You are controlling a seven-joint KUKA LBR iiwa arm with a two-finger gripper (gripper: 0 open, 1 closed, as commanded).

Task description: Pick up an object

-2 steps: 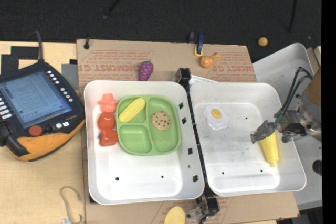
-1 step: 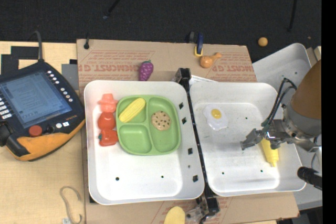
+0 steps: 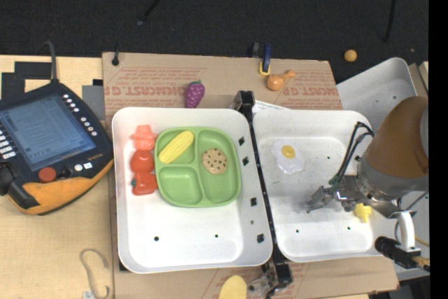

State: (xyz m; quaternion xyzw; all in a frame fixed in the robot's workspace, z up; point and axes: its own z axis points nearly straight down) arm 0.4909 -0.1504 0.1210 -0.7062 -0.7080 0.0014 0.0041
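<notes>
In the right bin (image 3: 315, 241), a toy fried egg (image 3: 288, 155) lies toward the far left part of the floor. My gripper (image 3: 320, 199) hangs low over this bin's right half, below and right of the egg and apart from it. A small yellow piece (image 3: 362, 212) sits right beside the gripper body; I cannot tell if it is a loose object. The left bin (image 3: 182, 248) holds a green divided plate (image 3: 189, 189) with a corn cob (image 3: 174, 145) and a cookie (image 3: 215, 162), plus a red toy bottle (image 3: 143, 160) along the plate's left side.
The grey arm (image 3: 395, 150) covers the right bin's right edge. Purple grapes (image 3: 194, 93) and an orange pear-like toy (image 3: 278, 80) lie on the cardboard behind the bins. A yellow fruit (image 3: 233, 286) sits in front. A teach pendant (image 3: 49, 143) rests at the left.
</notes>
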